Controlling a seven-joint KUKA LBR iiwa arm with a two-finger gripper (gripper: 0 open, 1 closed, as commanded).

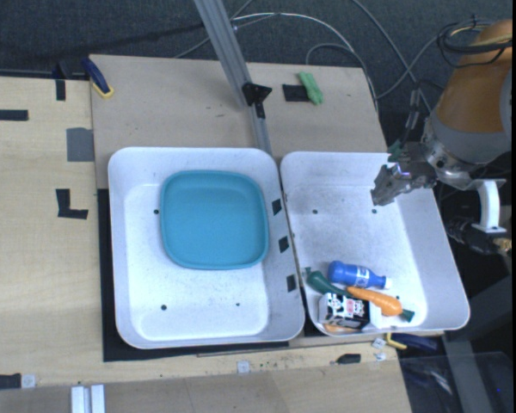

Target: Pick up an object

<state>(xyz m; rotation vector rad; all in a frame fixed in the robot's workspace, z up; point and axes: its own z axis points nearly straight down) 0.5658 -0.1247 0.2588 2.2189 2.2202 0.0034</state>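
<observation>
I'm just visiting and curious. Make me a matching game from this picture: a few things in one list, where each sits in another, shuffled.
Things:
1. blue plate
2. blue bottle
3. gripper
4. green clip

Places:
A. on the bench beyond the bins
B. near corner of the right bin
C. over the right bin's far part
D. in the left bin

Pairs: 1-D, 2-B, 3-C, 4-A

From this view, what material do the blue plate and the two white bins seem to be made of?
The blue plate looks like matte plastic: even turquoise colour, soft rounded corners, no glare. The left bin and right bin seem thin moulded plastic, slightly glossy, with rounded rims; dark specks suggest wear.
</observation>
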